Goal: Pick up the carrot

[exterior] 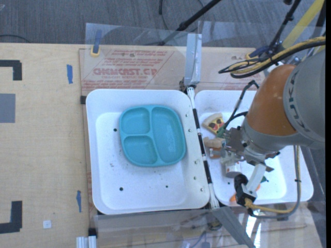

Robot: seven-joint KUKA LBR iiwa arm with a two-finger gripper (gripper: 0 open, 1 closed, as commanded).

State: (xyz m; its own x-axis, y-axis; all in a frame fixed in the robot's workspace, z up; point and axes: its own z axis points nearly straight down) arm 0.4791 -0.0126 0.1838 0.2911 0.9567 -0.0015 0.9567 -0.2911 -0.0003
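Observation:
In the right bin (295, 187), a small orange piece (239, 196) shows near the front edge and a green bit (265, 180) a little to its right. They may be the two ends of the carrot, whose middle is hidden under the robot's wrist parts. My gripper (230, 163) hangs low over the left half of the right bin, just behind and left of the orange piece. Nothing is seen held in it. The grey arm with its orange band (274, 107) covers much of the bin.
A toy pizza slice (213, 122) and a brownish item (212, 143) lie at the right bin's left side, close to the gripper. The left bin (103, 185) holds a teal divided plate (153, 135). A ridge (199, 143) separates the bins.

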